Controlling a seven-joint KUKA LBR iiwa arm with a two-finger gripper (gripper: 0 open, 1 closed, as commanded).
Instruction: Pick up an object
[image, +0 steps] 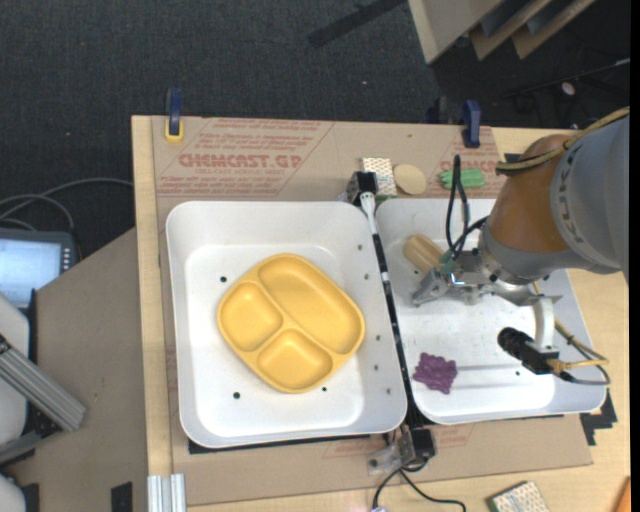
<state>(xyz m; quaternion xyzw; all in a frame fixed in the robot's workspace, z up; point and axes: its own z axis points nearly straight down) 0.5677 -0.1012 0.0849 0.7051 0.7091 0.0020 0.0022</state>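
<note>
Your pincer (437, 287) hangs low in the right bin (470, 330), just at five o'clock of a tan block (421, 250), probably lined up to take it; released or clenched, you cannot tell.

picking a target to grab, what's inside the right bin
A purple lumpy object and a tan block lie in the right bin, the block just beside the end effector. The arm covers the bin's far right corner, so anything under it is hidden.
</note>
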